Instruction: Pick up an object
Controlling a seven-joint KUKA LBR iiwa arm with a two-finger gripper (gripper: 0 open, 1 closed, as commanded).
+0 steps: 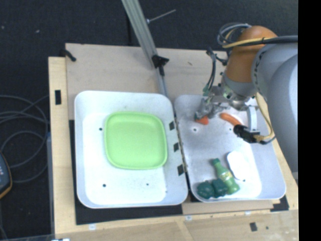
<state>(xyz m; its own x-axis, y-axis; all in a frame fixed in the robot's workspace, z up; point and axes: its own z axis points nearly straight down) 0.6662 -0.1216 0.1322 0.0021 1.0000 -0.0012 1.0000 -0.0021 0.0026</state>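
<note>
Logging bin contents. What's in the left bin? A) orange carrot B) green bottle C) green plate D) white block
C: the green plate lies flat in the left bin; the bottle, the orange piece and the white item all lie in the right bin.

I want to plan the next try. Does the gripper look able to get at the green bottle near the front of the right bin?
Probably yes. The green bottle lies uncovered in the right bin, with open floor between it and the gripper. But a white object and a dark green object lie close beside it.
</note>
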